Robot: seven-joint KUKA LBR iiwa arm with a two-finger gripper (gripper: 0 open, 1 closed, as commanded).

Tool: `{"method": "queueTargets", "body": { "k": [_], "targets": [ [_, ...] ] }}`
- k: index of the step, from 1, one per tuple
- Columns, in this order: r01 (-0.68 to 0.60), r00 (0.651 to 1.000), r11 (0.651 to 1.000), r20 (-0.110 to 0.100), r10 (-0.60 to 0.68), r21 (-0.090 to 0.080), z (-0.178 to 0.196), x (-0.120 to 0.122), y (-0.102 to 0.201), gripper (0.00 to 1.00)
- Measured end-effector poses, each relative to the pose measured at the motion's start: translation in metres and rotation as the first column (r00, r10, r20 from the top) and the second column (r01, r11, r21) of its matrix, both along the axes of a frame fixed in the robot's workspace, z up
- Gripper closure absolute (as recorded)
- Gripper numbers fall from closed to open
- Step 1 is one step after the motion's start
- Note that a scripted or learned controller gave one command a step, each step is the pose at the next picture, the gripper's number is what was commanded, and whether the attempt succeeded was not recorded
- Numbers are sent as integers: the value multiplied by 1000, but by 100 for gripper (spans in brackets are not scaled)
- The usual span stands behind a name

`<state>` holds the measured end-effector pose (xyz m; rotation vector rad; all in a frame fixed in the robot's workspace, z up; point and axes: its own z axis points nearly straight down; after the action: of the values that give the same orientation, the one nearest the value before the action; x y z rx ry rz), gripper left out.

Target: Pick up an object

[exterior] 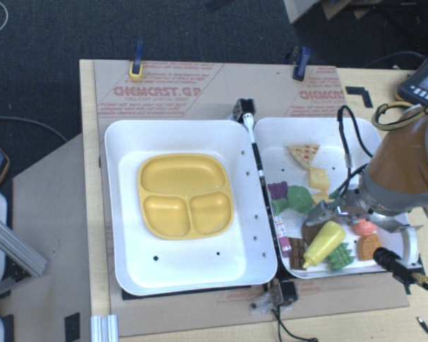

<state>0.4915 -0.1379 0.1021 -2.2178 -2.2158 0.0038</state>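
The right bin (pixel 357 135) holds several toy foods: a pizza slice (pixel 304 153), a pale yellow block (pixel 319 178), a purple piece (pixel 277 190), a green piece (pixel 297 199), a yellow corn cob (pixel 322 242), a green broccoli (pixel 340 259), a red-orange piece (pixel 364 227) and a brown round piece (pixel 369 246). My gripper (pixel 329 213) hangs low over the middle of this bin, just above the corn cob and right of the green piece. A dark brown piece (pixel 312 231) lies right under it. The wrist hides what is directly beneath.
The left bin (pixel 121 191) carries a yellow divided plate (pixel 185 194). A thin brown bar (pixel 285 246) lies by the right bin's left wall. Cables loop over the right bin's far side (pixel 346 141). Clamps (pixel 136 68) stand at the bench's back edge.
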Motion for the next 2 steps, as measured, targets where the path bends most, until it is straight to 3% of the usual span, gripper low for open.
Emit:
{"method": "queueTargets", "body": {
  "k": [1,2],
  "targets": [
    [0,1000,1000,7,0,0,-15,2,1,0],
    [0,1000,1000,17,0,-4,-3,4,0,100]
  ]
}}
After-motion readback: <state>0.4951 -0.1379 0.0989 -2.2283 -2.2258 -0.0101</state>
